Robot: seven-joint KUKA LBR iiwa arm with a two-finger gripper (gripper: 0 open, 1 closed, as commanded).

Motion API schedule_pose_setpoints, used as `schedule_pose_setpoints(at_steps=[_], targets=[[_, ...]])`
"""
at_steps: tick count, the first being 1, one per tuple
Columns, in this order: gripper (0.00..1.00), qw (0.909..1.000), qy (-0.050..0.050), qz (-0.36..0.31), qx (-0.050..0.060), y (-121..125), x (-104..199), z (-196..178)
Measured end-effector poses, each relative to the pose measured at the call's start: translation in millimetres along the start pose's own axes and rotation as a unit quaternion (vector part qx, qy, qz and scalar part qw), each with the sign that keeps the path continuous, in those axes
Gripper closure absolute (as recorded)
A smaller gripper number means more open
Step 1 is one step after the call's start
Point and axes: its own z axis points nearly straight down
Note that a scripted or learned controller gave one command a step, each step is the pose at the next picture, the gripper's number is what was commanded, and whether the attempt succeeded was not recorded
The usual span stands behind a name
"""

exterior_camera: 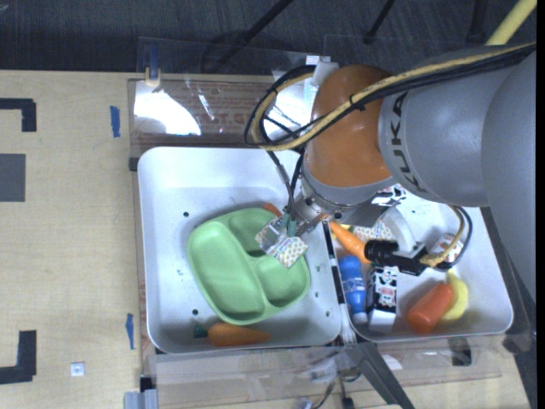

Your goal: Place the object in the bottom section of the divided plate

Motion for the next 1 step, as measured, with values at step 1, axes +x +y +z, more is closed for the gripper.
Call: schedule_pose_setpoints(at_steps=[1], targets=[[0.00, 1.0000, 0.000, 0.000, 0.000, -0.1, -0.5, -0.3]])
